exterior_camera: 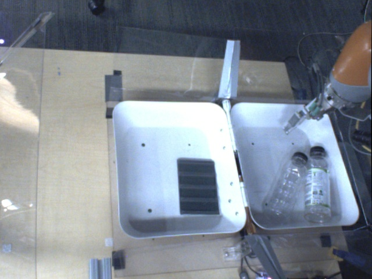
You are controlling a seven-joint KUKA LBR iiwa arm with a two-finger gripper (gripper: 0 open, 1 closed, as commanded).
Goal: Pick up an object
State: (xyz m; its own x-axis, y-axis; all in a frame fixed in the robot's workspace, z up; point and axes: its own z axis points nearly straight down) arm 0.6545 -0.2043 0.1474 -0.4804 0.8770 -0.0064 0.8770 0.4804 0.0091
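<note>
Bottles: two clear plastic bottles with dark caps, lying side by side in the right bin (253, 133), caps toward the far wall. Left bottle (286, 184) looks empty and slants; right bottle (317, 185) carries a pale label and lies straighter. Touching or nearly so along their lengths.
Black pad: ribbed dark slab (198, 185) flat on the floor of the left bin (142, 118), well apart from the bottles.
Gripper: (295, 121) above the far part of the right bin, near the caps but apart from them, nothing held.
Fingers: too small and blurred to tell whether apart or together.
Handling, by judgement: light, thin-walled, slick, round; likely to roll or squirt sideways under a squeeze, and to dent rather than break.
Hold: across the body at mid-length, or at the stiffer neck under the cap.
</note>
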